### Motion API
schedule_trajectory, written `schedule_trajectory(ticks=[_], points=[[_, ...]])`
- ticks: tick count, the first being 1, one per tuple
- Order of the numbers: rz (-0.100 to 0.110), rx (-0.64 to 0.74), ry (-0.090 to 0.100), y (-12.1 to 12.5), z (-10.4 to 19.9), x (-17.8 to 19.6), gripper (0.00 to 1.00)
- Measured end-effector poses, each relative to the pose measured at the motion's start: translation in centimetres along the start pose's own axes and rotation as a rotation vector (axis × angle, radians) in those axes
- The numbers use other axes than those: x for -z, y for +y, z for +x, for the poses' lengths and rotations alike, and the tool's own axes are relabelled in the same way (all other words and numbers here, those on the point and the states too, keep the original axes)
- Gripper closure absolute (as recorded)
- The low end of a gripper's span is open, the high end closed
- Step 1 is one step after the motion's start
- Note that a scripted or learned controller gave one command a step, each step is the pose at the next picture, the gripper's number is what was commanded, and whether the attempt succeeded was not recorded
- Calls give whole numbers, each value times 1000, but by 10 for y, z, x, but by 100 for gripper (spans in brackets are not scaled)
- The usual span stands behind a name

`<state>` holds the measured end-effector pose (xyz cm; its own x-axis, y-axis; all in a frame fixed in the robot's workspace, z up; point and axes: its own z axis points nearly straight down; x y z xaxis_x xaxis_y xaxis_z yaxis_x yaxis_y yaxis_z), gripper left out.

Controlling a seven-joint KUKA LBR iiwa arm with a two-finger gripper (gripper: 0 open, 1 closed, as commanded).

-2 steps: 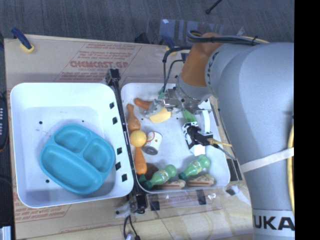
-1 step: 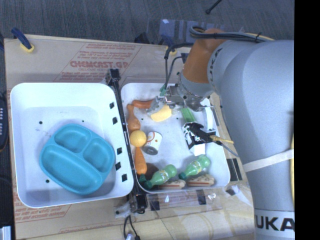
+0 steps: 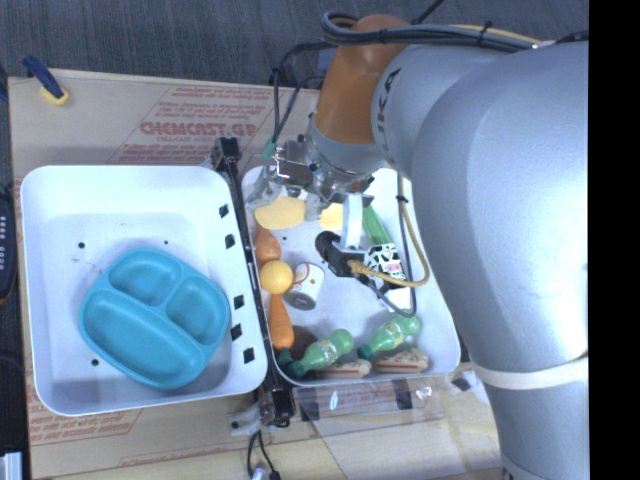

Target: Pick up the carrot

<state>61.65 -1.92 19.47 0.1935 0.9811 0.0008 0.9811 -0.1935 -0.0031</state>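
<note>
The carrot (image 3: 280,322) lay in the right bin (image 3: 436,318), close along its left wall, long axis running roughly up and down the camera view; a yellow ball (image 3: 276,276) sat just above its upper end, and a green bottle (image 3: 326,351) lay beside its lower end; the gripper (image 3: 312,180) hung near the bin's far left corner, above a pale yellow piece (image 3: 280,214), so the carrot lay toward the near edge from it, well apart, along the same wall; whether the gripper was clenched or released I could not tell; the left bin (image 3: 40,268) bore a blue divided plate (image 3: 155,315)
</note>
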Motion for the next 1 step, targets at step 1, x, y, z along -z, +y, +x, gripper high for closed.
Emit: schedule_trajectory(ticks=[1], points=[[-11, 52, -5, 10, -32, 192, 100]])
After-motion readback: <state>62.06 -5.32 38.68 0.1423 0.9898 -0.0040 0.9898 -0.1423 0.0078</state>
